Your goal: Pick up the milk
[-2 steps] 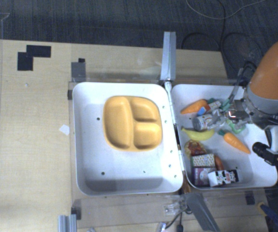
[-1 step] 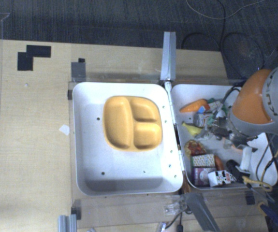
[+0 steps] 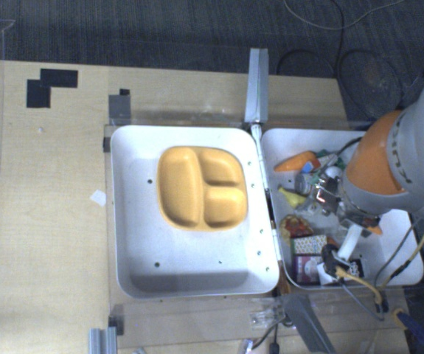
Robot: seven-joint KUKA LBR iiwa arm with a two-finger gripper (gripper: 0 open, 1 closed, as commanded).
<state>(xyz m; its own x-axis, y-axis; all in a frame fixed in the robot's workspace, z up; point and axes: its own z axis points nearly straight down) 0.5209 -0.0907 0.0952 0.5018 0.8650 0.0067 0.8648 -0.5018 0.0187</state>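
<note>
Orange is what blocks my view: the arm's [image 3: 411, 153] grey bulk and its orange band sit over the right side of the right bin [image 3: 411, 271], hiding much of what lies beneath. The gripper [image 3: 328, 192] reaches down among the clutter there, and I cannot tell how far apart it stands or whether anything is caught in it. I cannot pick out the milk with any confidence; a small dark carton-like box [image 3: 307, 251] lies near the bin's front left corner, beside a reddish packet [image 3: 296, 226], but its label is too small for me to read. Further back in the same bin I see an orange carrot-shaped piece [image 3: 297, 161] near the rear wall and a yellow-green item [image 3: 293, 195] just beside the left wall, both partly crowded by small bits I cannot make out. The left bin [image 3: 134, 220] holds a yellow divided tray [image 3: 202, 187] with three compartments, lying flat toward the rear.
</note>
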